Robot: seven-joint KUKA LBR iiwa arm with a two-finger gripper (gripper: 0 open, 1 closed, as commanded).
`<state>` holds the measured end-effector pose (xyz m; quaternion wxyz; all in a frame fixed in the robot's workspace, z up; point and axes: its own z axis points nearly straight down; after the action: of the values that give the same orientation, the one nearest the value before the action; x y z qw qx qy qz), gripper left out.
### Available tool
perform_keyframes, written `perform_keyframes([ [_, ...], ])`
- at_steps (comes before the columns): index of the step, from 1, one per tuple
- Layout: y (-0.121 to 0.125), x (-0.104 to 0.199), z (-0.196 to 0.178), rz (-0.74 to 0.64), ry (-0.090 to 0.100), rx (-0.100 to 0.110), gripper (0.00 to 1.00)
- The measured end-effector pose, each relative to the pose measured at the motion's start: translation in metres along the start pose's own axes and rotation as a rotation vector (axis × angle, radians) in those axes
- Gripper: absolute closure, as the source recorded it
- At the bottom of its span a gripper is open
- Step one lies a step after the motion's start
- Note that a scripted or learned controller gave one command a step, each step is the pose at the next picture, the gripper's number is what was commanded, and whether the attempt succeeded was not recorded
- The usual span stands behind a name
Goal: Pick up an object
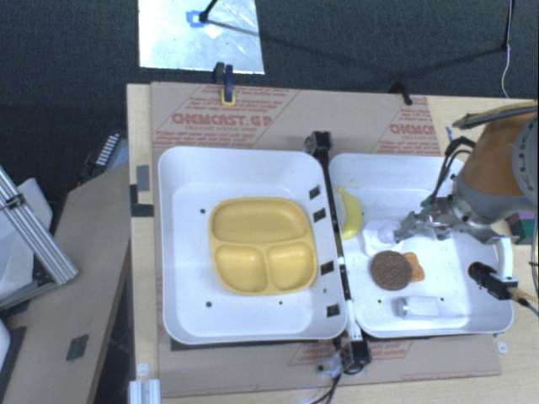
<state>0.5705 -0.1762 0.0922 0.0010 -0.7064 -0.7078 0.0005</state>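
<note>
Lying nearest the camera in the right white bin (484, 318) is a pale whitish cylinder (418, 306), and just beyond it a round brown disc (390, 269) touches a small orange piece (414, 268), while a curved yellow banana-shaped toy (349, 211) rests against the bin's left wall. The grey arm with its orange band (497, 171) reaches in from the right, bent down over the bin so the gripper (402, 229) hangs low above a small white object (381, 238); whether its jaws are apart or together cannot be told. A yellow three-compartment plastic tray (258, 245) fills the middle of the left white bin (185, 225).

Yellow three-compartment tray (257, 244) sitting in the left white bin (181, 225), brown printed cardboard sheet (253, 116) lying under both bins, shiny metal plate (168, 23) resting on dark carpet beyond the bench, yellow clamp (226, 87) gripping the cardboard's far edge.
</note>
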Motion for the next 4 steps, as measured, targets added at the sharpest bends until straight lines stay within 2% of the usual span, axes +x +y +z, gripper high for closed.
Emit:
perform_keyframes([
  [1, 0.002, 0.0, 0.006, 0.001, -0.002, -0.005, 0.0],
  [2, 0.003, 0.0, -0.006, 0.001, -0.002, -0.011, 1.0],
  [3, 0.006, 0.001, -0.05, -0.002, -0.003, -0.008, 1.0],
  [4, 0.01, -0.008, -0.111, -0.002, -0.004, -0.01, 1.0],
])
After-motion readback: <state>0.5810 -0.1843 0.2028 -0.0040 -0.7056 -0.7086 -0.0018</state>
